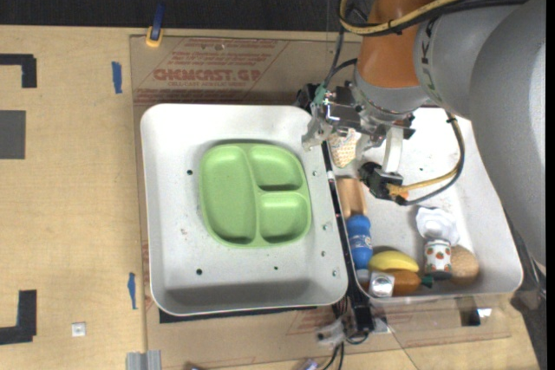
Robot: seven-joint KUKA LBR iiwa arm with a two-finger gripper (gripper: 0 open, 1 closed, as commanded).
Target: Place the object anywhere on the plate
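The arm reaches in from the right, its orange band above the wrist, and the hand (349,137) hangs low over the far left corner of the right bin (486,186), close to the wall shared with the left bin (165,186). How far the hand stands open cannot be told — the wrist hides it. A pale netted object (344,151) lies just under it, in the right bin, apart from the green plate (227,195), which sits in the left bin. Along the near side lie a tan cylinder (351,196), a blue bottle (359,236), a banana (395,260) and a white cup (436,225).
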